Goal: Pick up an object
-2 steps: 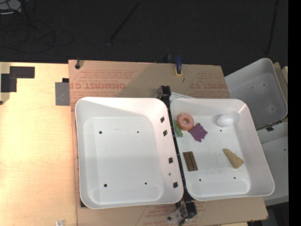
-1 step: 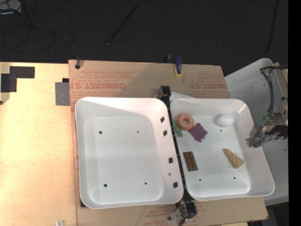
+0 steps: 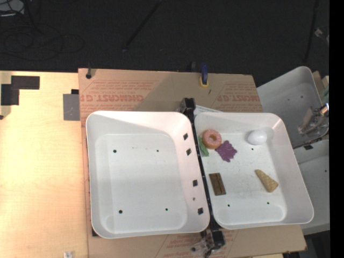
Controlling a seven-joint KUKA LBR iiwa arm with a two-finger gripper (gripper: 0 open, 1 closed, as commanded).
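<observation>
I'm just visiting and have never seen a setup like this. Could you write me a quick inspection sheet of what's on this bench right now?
Surface: two shallow white plastic bins side by side, left bin and right bin, on a brown cardboard sheet over a pale wooden bench.
Job's things: all in the right bin: pink ring-shaped doughnut toy, purple lumpy piece, white rounded object, tan cone-shaped piece, flat brown rectangular block, and a green piece tucked beside the doughnut.
Clutter: blue clamp at the cardboard's far edge.
Grippers: nothing seen over the bins.
Cables: loose cables on the dark floor, top left.
Surroundings: dark floor; white panel at right.
</observation>
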